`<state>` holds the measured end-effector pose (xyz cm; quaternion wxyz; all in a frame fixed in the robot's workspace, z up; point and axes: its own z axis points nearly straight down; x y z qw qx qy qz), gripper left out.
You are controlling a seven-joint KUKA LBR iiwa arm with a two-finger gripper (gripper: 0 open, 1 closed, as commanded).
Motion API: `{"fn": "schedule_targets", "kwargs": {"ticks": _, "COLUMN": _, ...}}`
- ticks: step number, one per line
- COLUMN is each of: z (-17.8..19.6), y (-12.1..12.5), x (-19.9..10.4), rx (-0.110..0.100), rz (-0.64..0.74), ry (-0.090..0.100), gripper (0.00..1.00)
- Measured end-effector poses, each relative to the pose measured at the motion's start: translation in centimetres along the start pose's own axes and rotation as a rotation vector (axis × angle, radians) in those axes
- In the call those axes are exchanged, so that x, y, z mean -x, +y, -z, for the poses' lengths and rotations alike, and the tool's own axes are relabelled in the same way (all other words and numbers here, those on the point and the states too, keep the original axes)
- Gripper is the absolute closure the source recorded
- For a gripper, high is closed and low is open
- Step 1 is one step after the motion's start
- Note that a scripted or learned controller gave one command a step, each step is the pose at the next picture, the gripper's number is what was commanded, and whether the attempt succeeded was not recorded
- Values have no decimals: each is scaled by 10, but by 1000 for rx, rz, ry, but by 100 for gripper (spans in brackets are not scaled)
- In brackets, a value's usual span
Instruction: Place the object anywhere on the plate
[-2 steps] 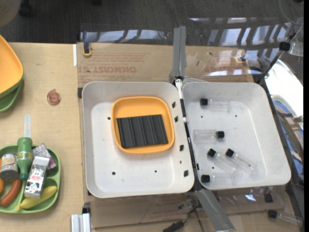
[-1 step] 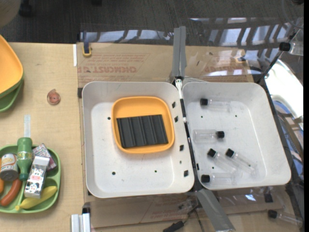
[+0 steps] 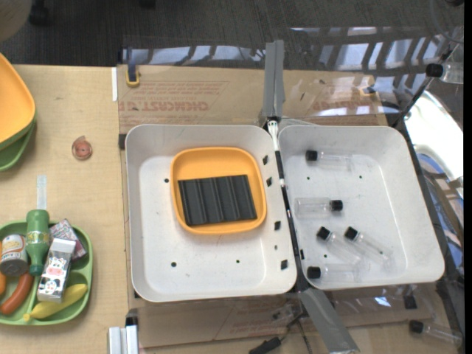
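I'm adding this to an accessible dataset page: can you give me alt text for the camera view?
Two shallow white bins sit side by side: the left bin holds an orange plate with a dark ribbed object lying on it, and the right bin holds several clear tubes with black caps.

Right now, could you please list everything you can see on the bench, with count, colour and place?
Shallow white bins: two, side by side at centre.
Orange square plate: one, in the left bin.
Dark grey ribbed slab: one, lying on the plate.
Clear plastic tubes with black caps: five, scattered in the right bin.
Green compartment tray of toy food: one, lower left.
Stacked orange and green dishes: upper left edge.
Small pink round piece: one, on the wooden bench left of the bins.
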<state>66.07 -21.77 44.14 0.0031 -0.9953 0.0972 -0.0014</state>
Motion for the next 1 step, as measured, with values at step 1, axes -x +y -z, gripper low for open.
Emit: {"fn": "schedule_targets", "kwargs": {"ticks": 1, "z": 0, "y": 0, "x": 0, "rx": 0, "rz": 0, "ry": 1, "gripper": 100}}
